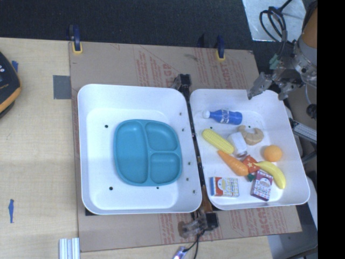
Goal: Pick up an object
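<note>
Arm entering from 3 o'clock, gripper [268, 86] poised over right bin [298, 188] rim at its 1 o'clock corner, fingers spread apart, nothing between them, blue bottle [225, 116] lying near, toward 8 o'clock of gripper, left bin [97, 193] holding blue divided plate [147, 152].

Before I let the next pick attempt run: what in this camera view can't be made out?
- Arm: cut off by the right edge beyond the gripper.
- Small white item beside the corn: too small to identify.
- Red carton and white card: print too small to read.
- Carrot: its right end lies under small red pieces.
</note>
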